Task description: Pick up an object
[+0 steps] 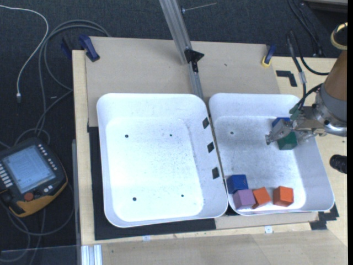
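The arm reaches over the right bin point(314, 173) from its right side, gripper point(282, 134) pointing down over a green block point(287, 143). I cannot tell how the gripper is set. Along this bin's near wall sit a purple block point(242, 198), two orange blocks point(261, 196) point(283, 195) and a blue block point(237, 182). The left bin point(110, 164) lies beside it.

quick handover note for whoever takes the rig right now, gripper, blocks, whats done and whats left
Gripper: low in the right bin, over a green block; a blue block sits just behind. Finger state and grasp cannot be told.
Near the right bin's front wall: a second blue block, purple block, two orange blocks.
Done: nothing visibly lifted.
Left: secure one object and raise it.
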Robot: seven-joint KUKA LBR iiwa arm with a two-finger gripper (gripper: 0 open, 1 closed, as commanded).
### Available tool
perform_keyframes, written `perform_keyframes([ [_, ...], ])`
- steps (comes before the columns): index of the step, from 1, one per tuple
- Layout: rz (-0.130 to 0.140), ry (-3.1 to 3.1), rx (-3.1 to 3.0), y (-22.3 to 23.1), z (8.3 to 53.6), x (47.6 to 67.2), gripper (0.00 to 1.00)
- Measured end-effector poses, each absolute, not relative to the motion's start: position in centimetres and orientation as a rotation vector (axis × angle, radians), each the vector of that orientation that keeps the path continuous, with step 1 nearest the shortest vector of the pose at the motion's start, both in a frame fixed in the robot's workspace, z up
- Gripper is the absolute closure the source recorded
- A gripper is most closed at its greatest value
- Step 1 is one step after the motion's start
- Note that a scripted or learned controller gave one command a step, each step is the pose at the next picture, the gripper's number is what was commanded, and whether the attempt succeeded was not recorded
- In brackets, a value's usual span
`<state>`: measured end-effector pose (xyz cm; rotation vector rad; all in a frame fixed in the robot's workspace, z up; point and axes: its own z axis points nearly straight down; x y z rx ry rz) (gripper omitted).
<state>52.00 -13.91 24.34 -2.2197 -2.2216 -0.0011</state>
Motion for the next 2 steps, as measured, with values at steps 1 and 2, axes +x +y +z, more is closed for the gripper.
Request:
perform_keyframes([
  [1, 0.008, -2.213, -2.220, -20.2, 15.0, 54.9, 0.00],
  [2, -0.018, -2.240, -2.232, -21.6, 11.8, 60.3, 0.00],
])
